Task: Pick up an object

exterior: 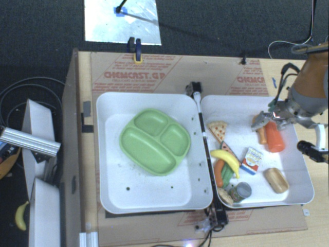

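Fingers | state cannot be told | orange object just below, possibly touching | right bin

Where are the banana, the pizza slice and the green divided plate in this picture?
banana (227, 159), camera view, middle of its yellow curve.
pizza slice (218, 130), camera view, centre of the wedge.
green divided plate (154, 141), camera view, ridge between its compartments.
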Available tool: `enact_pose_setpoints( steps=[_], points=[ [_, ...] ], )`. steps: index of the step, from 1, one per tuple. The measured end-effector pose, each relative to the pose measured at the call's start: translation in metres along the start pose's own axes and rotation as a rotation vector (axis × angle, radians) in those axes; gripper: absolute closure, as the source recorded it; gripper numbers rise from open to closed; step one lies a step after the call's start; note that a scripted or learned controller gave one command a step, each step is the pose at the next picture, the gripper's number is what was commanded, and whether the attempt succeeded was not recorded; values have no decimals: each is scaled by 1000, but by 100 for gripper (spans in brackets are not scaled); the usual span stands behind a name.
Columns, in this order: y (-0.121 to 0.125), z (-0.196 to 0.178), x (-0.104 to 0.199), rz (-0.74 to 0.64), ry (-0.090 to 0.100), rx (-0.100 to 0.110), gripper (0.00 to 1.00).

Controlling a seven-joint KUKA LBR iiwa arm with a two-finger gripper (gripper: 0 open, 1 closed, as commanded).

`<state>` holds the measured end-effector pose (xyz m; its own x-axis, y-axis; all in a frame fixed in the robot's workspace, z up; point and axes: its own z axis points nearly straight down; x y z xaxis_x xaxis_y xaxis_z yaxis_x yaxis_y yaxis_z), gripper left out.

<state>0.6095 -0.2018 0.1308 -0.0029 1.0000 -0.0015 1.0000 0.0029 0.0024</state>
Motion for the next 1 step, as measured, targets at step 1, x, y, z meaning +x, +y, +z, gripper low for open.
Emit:
enact_pose_setpoints(
  steps=[1],
  points=[
    [-26,9,-6,3,-2,-2,0]
  ],
)
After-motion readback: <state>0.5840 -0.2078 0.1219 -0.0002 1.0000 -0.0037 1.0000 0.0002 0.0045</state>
